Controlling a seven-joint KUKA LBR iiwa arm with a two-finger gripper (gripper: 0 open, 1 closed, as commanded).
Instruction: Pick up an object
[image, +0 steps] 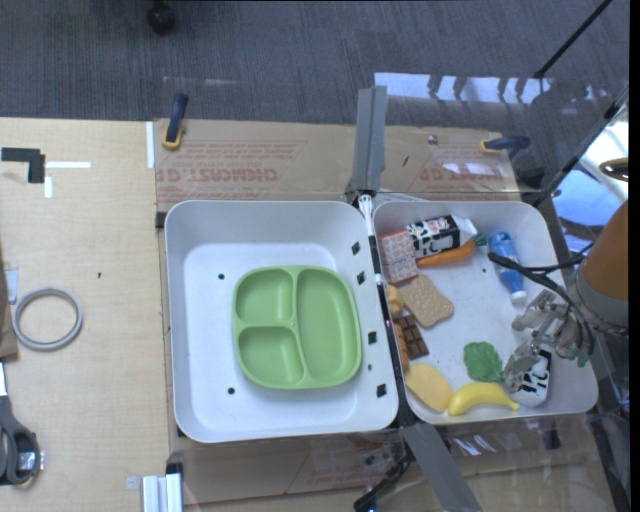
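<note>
We see gripper (530, 350), bare metal linkage, low in right bin (560, 240) near its front right corner; we cannot tell its opening, too cluttered. Touching it: small black-and-white patterned object (537, 381), shape unclear. Just beside: smooth curved yellow banana (480, 400), crinkly green leaf piece (483, 359). Toward bin's left wall: flat tan cracker-like slab (428, 300). Left bin (200, 240) holds glossy green three-compartment plate (297, 327). Arm cut off at right.
</note>
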